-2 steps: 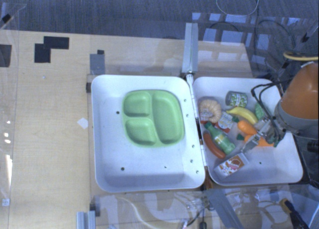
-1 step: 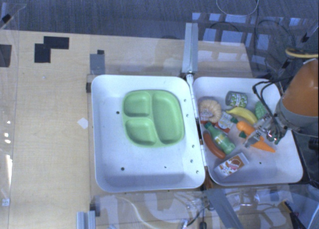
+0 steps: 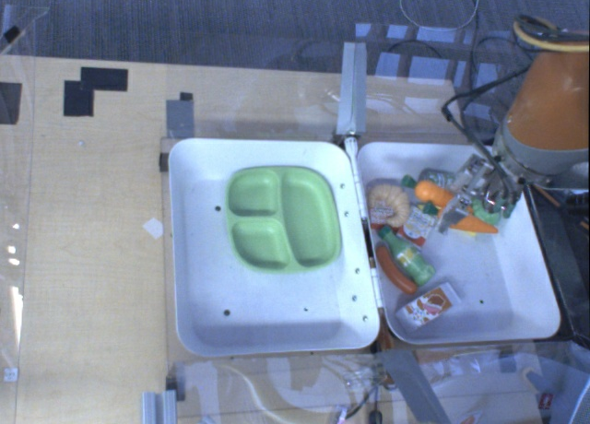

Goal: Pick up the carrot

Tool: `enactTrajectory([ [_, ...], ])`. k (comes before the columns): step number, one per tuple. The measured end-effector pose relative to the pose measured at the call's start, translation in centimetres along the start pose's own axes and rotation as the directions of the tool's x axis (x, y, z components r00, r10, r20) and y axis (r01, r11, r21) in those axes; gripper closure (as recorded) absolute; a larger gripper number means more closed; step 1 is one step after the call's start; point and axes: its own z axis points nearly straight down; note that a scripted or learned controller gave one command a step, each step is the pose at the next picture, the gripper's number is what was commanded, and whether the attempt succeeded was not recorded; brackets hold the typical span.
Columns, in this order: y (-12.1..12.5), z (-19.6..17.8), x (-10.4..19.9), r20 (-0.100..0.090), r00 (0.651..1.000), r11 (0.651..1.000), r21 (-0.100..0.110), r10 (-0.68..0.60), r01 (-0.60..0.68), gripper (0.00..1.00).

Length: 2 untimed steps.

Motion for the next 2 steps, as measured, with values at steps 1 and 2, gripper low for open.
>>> enactTrajectory([
  [1,0.2,7.1,0.5,-0.004,0.994,0.994,0.001,0.109,-0.109,1.0],
  [2,0.4,5.9,0.3,0.001,0.994,0.994,-0.003,0.108,-0.108,1.0],
])
